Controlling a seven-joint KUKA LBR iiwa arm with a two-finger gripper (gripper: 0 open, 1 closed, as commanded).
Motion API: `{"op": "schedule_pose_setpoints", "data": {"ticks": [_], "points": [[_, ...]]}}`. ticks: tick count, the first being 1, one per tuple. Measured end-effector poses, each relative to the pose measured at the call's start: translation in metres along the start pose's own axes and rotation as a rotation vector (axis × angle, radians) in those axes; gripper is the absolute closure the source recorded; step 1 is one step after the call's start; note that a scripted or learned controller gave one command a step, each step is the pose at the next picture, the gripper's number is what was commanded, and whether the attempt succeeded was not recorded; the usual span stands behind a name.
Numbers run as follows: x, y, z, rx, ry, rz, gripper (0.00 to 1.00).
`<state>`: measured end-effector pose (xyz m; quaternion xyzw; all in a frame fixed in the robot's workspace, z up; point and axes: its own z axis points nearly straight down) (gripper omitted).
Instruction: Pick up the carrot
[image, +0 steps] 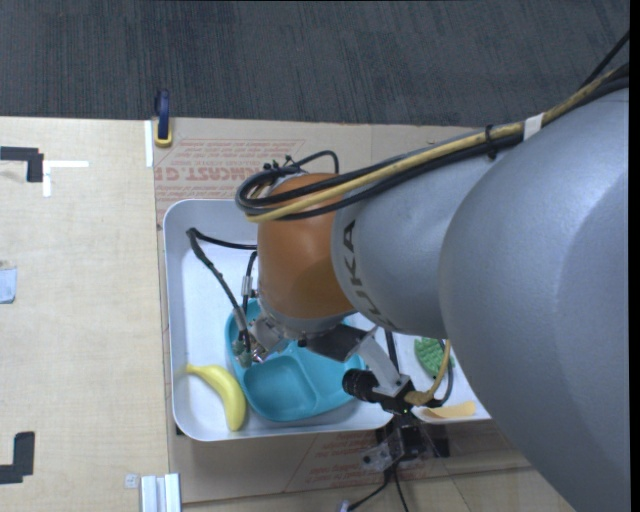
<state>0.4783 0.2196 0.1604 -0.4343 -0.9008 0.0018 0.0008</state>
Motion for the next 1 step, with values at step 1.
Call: {"op": "schedule_pose_setpoints", "data": {"ticks": [1], "points": [[-0.0842, -0.0647, -0.133, -0.006, -0.005, -0.126, 1.0]]}}
